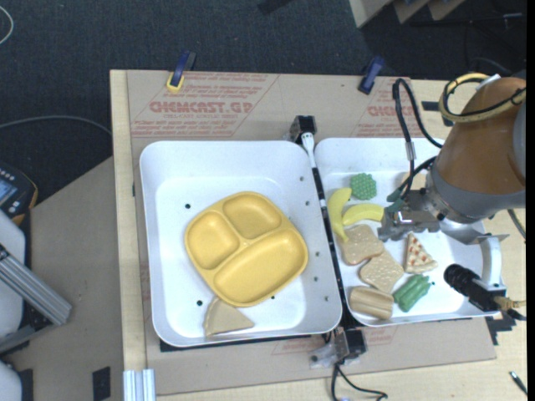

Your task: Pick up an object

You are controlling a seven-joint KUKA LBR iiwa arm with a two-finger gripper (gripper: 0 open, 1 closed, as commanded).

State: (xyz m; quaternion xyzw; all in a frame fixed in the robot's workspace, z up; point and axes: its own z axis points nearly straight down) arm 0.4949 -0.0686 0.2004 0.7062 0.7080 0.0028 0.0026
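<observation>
The right bin [368, 147] holds several toy foods: a yellow banana [345, 212], a green broccoli piece [363, 185], a slice of toast [361, 244], a square cracker [383, 271], a pizza slice [417, 256], a green vegetable [410, 291] and a tan bread roll [370, 302]. My gripper [400, 219] is low inside this bin, at the banana's right end and just above the pizza slice. The arm's orange band [485, 140] covers the bin's right part. Nothing visibly hangs from the gripper.
The left bin [152, 224] holds a yellow divided plate [247, 245] and a tan bread wedge [224, 317] near its front wall. A black divider strip [322, 215] runs between the bins. Clamps sit at the board's back edge.
</observation>
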